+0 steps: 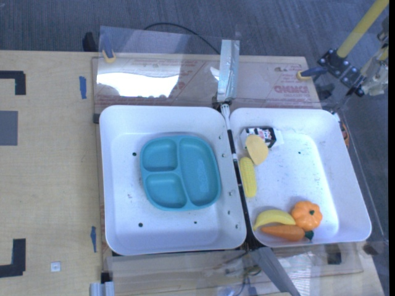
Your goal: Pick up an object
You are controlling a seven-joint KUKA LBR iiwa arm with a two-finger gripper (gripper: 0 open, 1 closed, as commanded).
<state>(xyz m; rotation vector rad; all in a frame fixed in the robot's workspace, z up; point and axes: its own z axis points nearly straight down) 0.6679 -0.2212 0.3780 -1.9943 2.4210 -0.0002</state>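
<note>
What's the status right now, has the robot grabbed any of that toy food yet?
Nothing picked yet. Corn cob, banana, carrot and small pumpkin all lie in the right bin. Blue divided plate sits in the left bin. Nothing over the toys.

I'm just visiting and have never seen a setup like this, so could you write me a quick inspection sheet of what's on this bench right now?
Surface: wooden bench bearing two shallow white bins, left bin and right bin, side by side.
Job's things: in the right bin, corn cob, pale yellow piece, black-and-white packet, banana, carrot, small orange pumpkin.
Clutter: blue divided plate in the left bin.
Grippers: nothing seen.
Cables: black cable arching behind the bins.
Surroundings: clear panel behind the bins; yellow pole with clamp upper right; grey floor.
</note>
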